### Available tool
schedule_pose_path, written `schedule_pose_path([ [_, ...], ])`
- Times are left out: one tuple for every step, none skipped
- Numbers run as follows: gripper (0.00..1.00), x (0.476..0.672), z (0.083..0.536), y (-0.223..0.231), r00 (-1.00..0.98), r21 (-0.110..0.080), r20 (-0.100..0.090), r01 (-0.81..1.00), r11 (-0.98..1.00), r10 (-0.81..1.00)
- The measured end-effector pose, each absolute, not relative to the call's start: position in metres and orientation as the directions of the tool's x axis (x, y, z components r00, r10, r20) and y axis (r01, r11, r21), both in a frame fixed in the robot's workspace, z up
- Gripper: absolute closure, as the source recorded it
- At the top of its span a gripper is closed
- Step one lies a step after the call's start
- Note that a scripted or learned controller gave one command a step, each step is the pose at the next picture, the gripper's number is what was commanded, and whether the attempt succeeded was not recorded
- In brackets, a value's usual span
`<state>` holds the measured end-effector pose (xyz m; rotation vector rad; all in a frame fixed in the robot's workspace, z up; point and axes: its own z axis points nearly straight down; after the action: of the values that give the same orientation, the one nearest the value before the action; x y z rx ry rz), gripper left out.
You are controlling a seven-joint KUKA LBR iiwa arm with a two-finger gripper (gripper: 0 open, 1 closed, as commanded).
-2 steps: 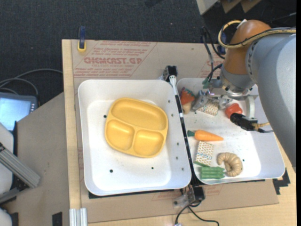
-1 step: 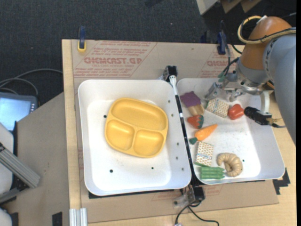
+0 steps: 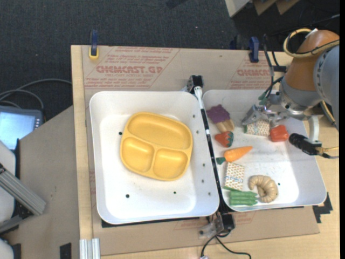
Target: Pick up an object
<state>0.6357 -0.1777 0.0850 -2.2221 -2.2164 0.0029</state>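
Red letters reading "CHEMCAST" (image 3: 128,69) are printed on the desk (image 3: 81,144) at 12 o'clock of the left bin (image 3: 102,161), which holds a yellow divided plate (image 3: 156,145). The right bin (image 3: 307,182) holds a purple piece (image 3: 219,113), carrot (image 3: 237,154), croissant (image 3: 263,188) and green bean (image 3: 241,198). The hand (image 3: 261,115) sits low at 12 o'clock of this bin, just beside a red piece (image 3: 278,133); I cannot tell its opening.

right bin (image 3: 318,182) | toy foods scattered: carrot (image 3: 237,154), croissant (image 3: 263,187), green pod (image 3: 241,198)
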Motion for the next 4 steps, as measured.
schedule_pose_path([
  [0.00,0.668,0.085,-0.170,-0.002,0.005,-0.002,1.000,0.002,1.000],
  [0.00,0.667,0.085,-0.205,0.001,0.000,0.003,1.000,-0.001,1.000],
  [0.00,0.667,0.085,-0.121,-0.006,-0.002,0.003,1.000,0.007,1.000],
  [0.00,0.667,0.085,-0.089,-0.004,-0.003,0.002,1.000,0.004,1.000],
])
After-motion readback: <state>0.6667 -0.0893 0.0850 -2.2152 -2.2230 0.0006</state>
